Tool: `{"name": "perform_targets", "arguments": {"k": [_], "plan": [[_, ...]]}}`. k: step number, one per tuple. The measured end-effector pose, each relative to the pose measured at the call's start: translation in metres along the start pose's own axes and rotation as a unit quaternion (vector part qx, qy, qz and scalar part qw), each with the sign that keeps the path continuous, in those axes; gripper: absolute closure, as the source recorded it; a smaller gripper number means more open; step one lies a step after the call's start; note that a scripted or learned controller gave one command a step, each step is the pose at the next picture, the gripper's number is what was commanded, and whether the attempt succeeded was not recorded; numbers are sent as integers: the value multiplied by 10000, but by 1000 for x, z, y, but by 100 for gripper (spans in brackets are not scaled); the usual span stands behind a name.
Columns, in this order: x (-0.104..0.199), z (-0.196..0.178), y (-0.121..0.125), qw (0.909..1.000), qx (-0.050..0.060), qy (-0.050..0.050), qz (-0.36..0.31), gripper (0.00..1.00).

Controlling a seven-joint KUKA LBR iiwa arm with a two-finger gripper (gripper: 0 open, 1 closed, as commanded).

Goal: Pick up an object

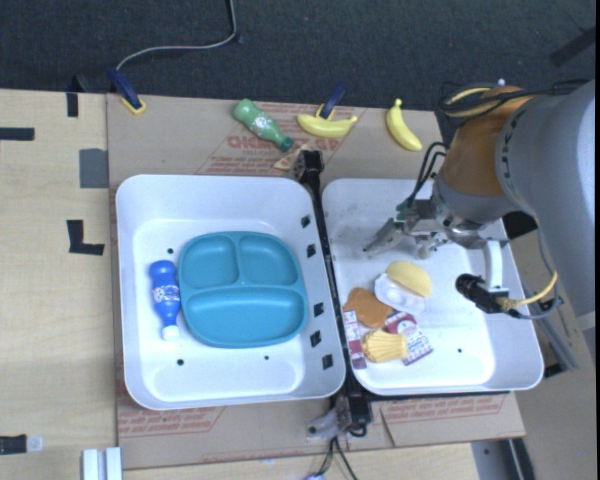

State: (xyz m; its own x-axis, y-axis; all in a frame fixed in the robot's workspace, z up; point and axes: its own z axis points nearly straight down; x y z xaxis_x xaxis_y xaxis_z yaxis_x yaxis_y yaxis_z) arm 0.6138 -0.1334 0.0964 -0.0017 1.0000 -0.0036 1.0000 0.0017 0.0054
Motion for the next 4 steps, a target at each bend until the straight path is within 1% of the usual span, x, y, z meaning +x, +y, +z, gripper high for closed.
{"name": "perform_targets", "arguments": {"k": [1, 2, 3, 4], "plan": [[5, 9, -43, 10000, -2, 6, 5, 0], [22, 10, 10, 10000, 0, 10, -1, 0], [23, 10, -4, 10000, 0, 3, 5, 0], [35, 11, 55, 10000, 14, 12, -1, 0]]}}
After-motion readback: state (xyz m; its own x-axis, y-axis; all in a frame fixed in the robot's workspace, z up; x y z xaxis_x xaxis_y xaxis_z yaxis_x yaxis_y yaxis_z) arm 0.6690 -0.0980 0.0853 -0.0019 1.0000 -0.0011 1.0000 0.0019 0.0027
